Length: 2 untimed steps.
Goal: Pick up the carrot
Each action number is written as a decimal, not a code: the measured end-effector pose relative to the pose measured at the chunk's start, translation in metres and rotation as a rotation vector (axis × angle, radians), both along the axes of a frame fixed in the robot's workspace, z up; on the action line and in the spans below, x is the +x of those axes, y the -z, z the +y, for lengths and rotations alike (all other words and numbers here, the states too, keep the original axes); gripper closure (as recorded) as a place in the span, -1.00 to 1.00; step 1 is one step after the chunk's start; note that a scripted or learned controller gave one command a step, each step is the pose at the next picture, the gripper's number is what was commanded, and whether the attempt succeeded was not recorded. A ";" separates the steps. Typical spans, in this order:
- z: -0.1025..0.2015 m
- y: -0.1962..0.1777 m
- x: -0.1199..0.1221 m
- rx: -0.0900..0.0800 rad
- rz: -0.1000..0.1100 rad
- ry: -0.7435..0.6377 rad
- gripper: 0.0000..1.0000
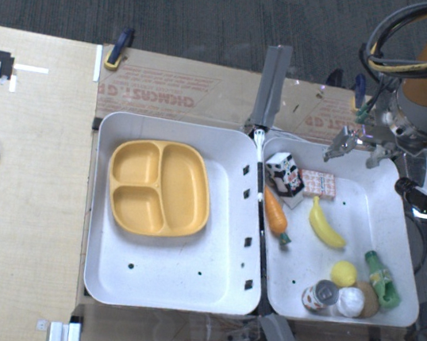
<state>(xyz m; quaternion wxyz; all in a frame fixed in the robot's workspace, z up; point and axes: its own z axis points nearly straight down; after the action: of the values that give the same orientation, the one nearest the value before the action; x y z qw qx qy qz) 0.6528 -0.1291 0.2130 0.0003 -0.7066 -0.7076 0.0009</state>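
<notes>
The carrot (275,213), orange with a green stem end, lies against the left wall of the right bin (397,227), pointing down and right. My gripper (359,148) hangs above the bin's far edge, well to the right of and beyond the carrot. Its two fingers (339,146) stand spread apart with nothing between them.
In the right bin lie a black-and-white carton (285,174), a pink-and-white box (320,183), a banana (325,224), a lemon (343,273), a can (321,295), a white ball (351,301) and a green item (383,279). A yellow divided plate (159,188) sits in the left bin (180,281).
</notes>
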 end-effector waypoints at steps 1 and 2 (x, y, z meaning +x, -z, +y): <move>0.012 0.040 -0.080 0.000 0.001 0.049 -1.00; 0.018 0.054 -0.106 0.001 0.001 -0.151 -1.00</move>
<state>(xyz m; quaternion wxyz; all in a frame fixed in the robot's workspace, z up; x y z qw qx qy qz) 0.5464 -0.1113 0.1592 0.0009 -0.6513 -0.7588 0.0010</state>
